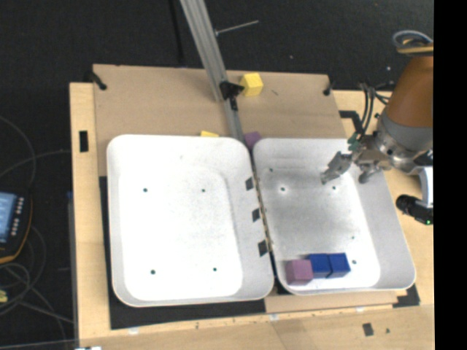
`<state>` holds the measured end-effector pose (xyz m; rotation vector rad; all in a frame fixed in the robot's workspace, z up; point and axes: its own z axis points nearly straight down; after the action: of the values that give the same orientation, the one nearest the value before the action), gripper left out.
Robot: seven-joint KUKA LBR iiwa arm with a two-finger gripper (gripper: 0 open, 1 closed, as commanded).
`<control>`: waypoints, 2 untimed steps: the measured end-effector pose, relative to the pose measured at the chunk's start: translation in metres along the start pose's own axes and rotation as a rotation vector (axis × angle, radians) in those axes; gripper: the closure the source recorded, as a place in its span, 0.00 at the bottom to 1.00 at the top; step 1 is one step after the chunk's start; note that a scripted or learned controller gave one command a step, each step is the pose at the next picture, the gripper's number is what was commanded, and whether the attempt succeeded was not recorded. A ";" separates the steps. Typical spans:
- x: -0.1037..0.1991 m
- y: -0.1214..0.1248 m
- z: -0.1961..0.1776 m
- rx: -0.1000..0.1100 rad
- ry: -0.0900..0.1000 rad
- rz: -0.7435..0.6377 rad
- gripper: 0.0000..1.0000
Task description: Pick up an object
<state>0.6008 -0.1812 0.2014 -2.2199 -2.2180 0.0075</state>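
A pale wooden counter (pixel 168 100) stands on a dark, speckled floor (pixel 73 28). A slanted metal rail (pixel 204 35) rises from its far side, and loose cables (pixel 29 166) trail over the floor at the left beside a small lit screen (pixel 11 221).

No text, label, brand, number or sign is showing legibly anywhere. The handheld device (pixel 12 224) lying far to the left of the fingers is displaying a lit screen, but its contents are blurring into pale blotches too small to read.
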 end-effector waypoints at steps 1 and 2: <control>0.021 -0.049 0.043 0.000 0.002 0.001 0.00; 0.021 -0.046 0.040 -0.008 0.000 0.003 0.00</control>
<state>0.5542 -0.1605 0.1614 -2.2272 -2.2181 -0.0018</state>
